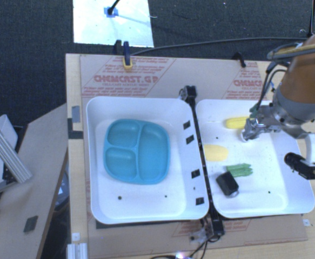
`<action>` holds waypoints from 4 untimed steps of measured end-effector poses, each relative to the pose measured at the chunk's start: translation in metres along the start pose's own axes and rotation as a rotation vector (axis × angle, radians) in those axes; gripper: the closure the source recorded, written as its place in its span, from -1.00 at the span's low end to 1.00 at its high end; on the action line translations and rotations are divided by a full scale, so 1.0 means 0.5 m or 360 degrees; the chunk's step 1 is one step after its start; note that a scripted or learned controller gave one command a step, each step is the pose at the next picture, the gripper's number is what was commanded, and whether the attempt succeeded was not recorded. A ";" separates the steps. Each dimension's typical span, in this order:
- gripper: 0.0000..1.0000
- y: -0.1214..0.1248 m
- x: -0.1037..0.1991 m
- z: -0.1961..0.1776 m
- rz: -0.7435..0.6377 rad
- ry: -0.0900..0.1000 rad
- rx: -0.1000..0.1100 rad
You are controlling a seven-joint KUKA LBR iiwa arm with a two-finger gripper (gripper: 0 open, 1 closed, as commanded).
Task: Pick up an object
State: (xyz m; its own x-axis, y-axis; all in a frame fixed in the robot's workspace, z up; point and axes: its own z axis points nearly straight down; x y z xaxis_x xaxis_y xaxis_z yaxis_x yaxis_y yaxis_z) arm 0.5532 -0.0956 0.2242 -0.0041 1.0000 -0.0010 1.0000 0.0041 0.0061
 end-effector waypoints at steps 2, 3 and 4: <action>1.00 0.024 0.089 -0.016 -0.0007 0.0003 0.0005; 1.00 0.065 0.189 -0.033 -0.0006 0.0003 0.0003; 1.00 0.110 0.267 -0.022 -0.0005 0.0001 0.0004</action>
State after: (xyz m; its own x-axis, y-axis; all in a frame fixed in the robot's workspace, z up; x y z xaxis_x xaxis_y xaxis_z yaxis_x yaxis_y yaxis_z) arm 0.6075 0.0383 0.2352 -0.0075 1.0000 -0.0001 1.0000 0.0075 0.0037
